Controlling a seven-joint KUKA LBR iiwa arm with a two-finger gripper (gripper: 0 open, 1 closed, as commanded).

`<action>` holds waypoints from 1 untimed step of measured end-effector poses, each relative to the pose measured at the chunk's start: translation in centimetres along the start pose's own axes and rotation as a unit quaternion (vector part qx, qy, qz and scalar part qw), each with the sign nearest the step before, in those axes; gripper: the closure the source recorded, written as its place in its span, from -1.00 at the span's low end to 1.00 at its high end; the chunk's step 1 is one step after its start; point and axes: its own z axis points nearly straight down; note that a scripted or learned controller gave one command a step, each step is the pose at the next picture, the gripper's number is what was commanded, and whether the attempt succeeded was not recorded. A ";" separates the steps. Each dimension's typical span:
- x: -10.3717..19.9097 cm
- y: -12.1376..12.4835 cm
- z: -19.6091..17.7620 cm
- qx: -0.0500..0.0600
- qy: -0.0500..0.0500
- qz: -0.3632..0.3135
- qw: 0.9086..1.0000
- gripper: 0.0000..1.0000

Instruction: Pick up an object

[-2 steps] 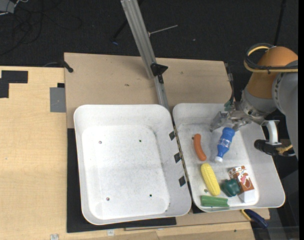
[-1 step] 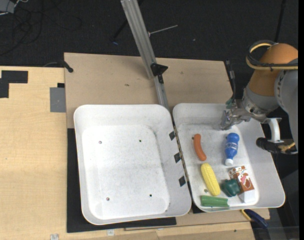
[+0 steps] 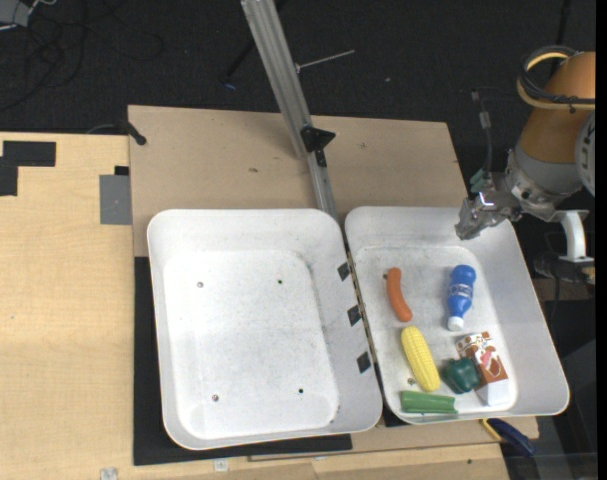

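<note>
The right bin point(image 3: 388, 231) holds several small objects. An orange sausage point(image 3: 398, 295) lies near its middle, with a blue bottle point(image 3: 460, 295) to the right of it. A yellow corn cob point(image 3: 419, 357) lies below the sausage. A dark green object point(image 3: 461, 374) sits beside a red and white carton point(image 3: 486, 362), and a green bean-like piece point(image 3: 427, 402) rests at the bin's front rim. My gripper point(image 3: 470, 222) hangs over the bin's far right corner, apart from all the objects, with nothing seen in it.
The left bin point(image 3: 245, 323) sits beside the right one, with black clips point(image 3: 353, 314) along the shared edge. A slanted metal rail point(image 3: 288, 93) rises behind the bins. The arm's orange band point(image 3: 573, 78) stands at the right edge.
</note>
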 end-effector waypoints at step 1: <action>-0.1 0.1 -5.4 0.000 0.000 -0.001 1.000 1.00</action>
